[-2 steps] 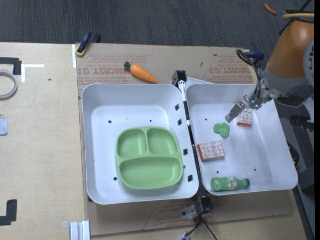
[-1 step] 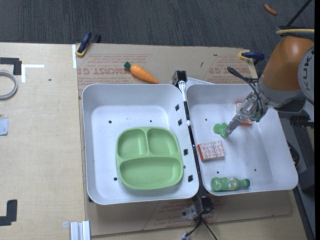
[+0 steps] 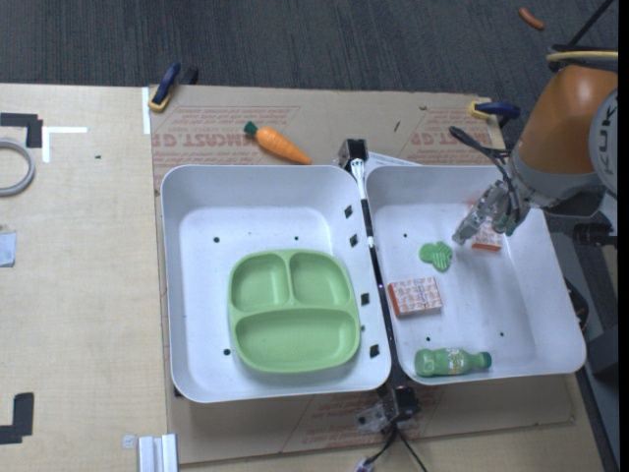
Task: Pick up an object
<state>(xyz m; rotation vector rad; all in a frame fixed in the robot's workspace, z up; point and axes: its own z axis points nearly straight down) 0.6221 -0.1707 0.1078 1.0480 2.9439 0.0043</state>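
Note:
My gripper (image 3: 476, 226) hangs over the upper right part of the right bin (image 3: 550, 303), reaching in from the right. A small green toy (image 3: 436, 255) lies just left and below its tip. A small white and red item (image 3: 486, 245) lies right under the gripper. An orange patterned box (image 3: 415, 296) sits in the bin's middle. A green bottle (image 3: 450, 362) lies on its side near the front edge.
The left bin (image 3: 197, 214) holds a green divided plate (image 3: 293, 310). A toy carrot (image 3: 278, 143) lies on the cardboard behind the bins. A black clamp (image 3: 353, 152) stands where the bins meet at the back.

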